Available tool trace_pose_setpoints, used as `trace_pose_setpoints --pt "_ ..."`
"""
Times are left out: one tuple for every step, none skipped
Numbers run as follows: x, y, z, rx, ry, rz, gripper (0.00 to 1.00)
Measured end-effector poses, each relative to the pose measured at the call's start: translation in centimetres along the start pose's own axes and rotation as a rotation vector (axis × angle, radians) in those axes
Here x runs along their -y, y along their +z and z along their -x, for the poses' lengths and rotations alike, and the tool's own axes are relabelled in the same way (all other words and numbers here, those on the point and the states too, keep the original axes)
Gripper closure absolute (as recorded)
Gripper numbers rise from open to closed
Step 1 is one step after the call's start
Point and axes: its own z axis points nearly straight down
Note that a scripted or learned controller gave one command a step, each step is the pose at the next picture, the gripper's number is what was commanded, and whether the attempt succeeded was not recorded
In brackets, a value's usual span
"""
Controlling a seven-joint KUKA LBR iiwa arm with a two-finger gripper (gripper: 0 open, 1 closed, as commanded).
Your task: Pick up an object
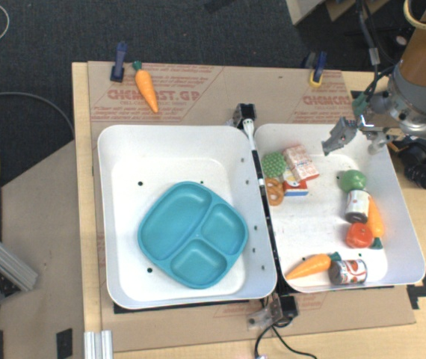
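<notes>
where visible, carrot lengthwise left-right

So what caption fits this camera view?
Gripper over the right bin of toy food; teal tray in the left bin.

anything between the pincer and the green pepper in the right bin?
Nothing visible. The pincer hangs over the upper part of the right bin; the green pepper lies just below and right of it in the camera view, with bare white floor between. The nearest neighbour, a can, sits on the pepper's far side.
</notes>
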Motion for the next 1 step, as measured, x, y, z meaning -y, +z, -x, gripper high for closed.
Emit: trace_pose_setpoints --pt "8.99 2.34 -5.21 -0.005 -0.002 -0.011 0.00"
